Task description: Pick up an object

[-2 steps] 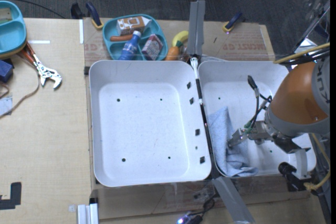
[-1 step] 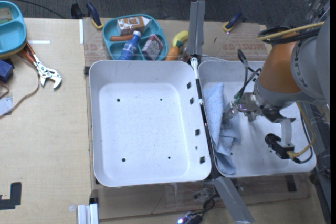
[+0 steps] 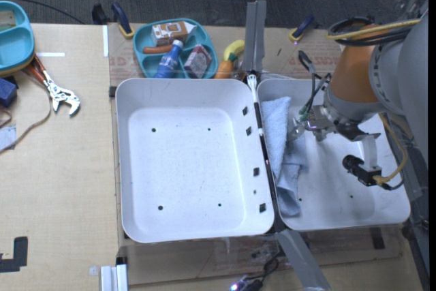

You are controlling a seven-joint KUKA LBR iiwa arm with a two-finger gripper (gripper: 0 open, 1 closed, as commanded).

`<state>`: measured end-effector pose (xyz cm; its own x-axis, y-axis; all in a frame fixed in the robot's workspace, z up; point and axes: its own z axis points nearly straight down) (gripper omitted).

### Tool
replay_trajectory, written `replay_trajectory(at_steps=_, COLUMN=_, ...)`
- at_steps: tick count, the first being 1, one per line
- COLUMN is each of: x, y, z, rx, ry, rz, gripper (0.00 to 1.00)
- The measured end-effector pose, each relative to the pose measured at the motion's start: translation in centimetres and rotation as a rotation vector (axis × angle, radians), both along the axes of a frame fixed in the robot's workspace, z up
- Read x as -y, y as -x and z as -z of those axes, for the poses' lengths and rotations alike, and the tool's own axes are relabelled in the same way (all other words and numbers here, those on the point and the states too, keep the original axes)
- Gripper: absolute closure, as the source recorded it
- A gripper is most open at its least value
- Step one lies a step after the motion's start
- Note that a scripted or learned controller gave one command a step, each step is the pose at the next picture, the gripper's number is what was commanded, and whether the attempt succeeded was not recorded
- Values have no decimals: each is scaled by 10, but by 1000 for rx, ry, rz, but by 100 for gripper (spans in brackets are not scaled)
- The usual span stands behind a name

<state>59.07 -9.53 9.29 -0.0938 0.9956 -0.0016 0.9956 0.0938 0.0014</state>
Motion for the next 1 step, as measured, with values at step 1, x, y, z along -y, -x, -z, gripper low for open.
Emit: replay_trajectory(at_steps=1, x=60, y=34, z=-96, rx=-2, ry=0, rz=204, gripper=0)
